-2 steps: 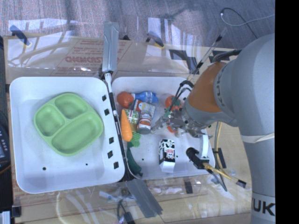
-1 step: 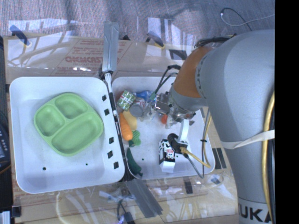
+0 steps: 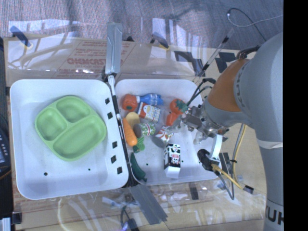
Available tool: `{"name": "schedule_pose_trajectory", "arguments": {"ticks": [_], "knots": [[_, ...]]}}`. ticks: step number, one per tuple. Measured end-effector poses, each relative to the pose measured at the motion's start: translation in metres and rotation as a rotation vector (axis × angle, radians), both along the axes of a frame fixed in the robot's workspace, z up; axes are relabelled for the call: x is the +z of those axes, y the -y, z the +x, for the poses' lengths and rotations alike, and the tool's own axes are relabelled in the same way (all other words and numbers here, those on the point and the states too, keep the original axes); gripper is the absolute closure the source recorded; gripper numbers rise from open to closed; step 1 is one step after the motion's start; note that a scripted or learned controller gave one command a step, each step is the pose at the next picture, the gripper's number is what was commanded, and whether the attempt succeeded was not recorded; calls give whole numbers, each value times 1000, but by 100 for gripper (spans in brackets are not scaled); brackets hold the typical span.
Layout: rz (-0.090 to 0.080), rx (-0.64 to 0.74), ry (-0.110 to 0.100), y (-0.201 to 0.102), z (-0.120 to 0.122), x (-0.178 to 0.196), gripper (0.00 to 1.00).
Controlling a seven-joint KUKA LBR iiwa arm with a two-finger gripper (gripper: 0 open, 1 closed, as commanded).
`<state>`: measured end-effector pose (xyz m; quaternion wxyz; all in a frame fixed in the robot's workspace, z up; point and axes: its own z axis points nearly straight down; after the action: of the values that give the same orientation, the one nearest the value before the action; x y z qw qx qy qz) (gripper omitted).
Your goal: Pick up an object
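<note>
The end effector sits low over the right bin, its grip state hidden by the wrist. Nearest the camera stands a small cow-print carton; beyond lie a carrot and an orange-capped bottle, clustered within reach. The left bin holds a green divided plate.

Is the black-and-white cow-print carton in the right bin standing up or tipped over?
Upright: the cow-print carton stands on its base in the right bin, apart from the pile.
</note>
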<state>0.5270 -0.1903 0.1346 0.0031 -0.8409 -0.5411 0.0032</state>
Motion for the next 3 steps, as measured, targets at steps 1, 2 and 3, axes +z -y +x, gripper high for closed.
{"name": "schedule_pose_trajectory", "arguments": {"ticks": [1,2,3], "knots": [[-2,-238,0,-12,20,41,0],[3,128,-2,-23,6,-37,0],[1,-1,1,4,46,-32,0]]}}
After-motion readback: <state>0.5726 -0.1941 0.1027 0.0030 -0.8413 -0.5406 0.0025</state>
